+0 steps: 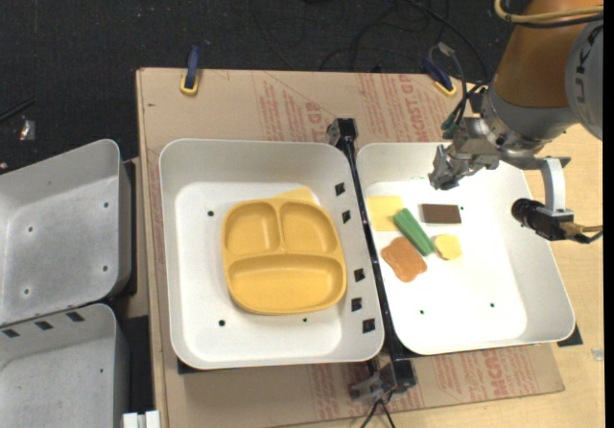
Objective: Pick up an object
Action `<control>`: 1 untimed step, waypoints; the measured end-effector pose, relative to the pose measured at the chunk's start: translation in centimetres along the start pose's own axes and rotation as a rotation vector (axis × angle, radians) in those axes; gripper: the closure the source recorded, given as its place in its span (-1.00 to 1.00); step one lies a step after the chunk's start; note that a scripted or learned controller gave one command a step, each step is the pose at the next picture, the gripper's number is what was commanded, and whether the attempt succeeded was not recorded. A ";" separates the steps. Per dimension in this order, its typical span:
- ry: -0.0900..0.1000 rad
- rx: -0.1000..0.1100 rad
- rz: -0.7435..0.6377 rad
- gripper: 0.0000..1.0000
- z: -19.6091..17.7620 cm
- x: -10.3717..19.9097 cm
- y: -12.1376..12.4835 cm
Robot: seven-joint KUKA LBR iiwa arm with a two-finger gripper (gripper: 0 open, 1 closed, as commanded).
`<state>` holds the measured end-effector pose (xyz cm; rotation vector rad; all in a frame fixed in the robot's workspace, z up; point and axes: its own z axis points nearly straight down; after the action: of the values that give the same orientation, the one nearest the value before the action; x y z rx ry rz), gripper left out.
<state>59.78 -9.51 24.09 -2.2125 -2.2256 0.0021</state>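
The gripper (447,174) hangs over the right bin (499,321), just above a brown block (440,214). Can't tell whether its jaws are spread or pressed together. A yellow tray (284,256) sits in the left bin (192,321).

One fixed camera looks down from above at a slant, taking in the bench (288,90) and both white bins (182,253).

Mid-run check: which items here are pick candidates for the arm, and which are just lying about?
Pick candidates, all in the right bin:
- brown block, nearest the gripper
- green stick
- orange piece
- small yellow piece
- pale yellow flat piece

Lying about:
- yellow divided tray in the left bin
- blue clamps on the board
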 end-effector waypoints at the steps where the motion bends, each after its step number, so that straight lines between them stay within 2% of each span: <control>1: 0.000 0.000 0.000 1.00 1.3 5.0 -2.0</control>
<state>57.73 -4.54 22.80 -2.2126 -2.2258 0.0023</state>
